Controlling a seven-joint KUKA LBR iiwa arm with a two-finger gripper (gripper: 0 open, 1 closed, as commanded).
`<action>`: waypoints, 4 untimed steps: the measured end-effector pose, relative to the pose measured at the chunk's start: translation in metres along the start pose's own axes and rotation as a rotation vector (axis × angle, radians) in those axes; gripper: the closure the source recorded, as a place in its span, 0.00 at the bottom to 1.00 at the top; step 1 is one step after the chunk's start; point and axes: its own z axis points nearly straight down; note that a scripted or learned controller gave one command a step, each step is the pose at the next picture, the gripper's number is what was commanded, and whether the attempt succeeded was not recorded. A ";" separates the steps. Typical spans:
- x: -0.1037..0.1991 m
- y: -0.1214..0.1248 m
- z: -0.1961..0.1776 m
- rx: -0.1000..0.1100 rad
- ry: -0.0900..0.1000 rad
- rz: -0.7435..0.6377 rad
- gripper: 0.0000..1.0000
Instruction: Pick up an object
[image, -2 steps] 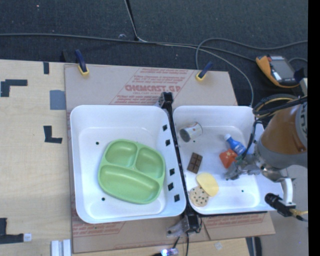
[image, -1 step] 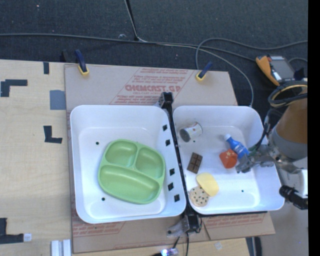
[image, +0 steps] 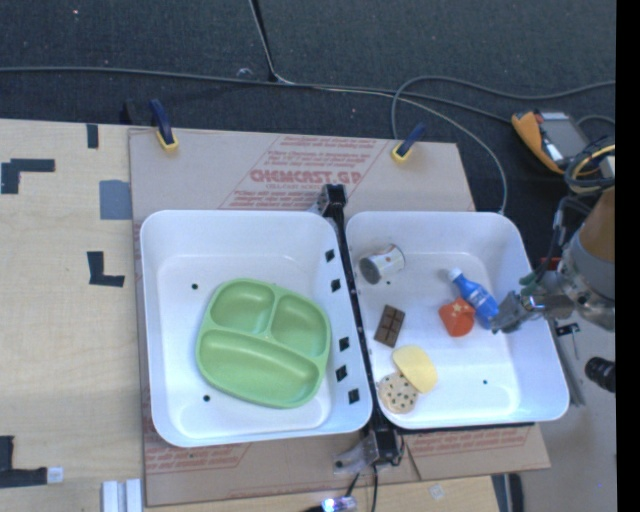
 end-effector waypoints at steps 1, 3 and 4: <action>0.000 0.001 -0.019 0.003 0.001 0.000 1.00; 0.094 0.039 -0.021 0.006 0.003 -0.005 1.00; 0.150 0.042 -0.023 0.006 0.004 -0.006 1.00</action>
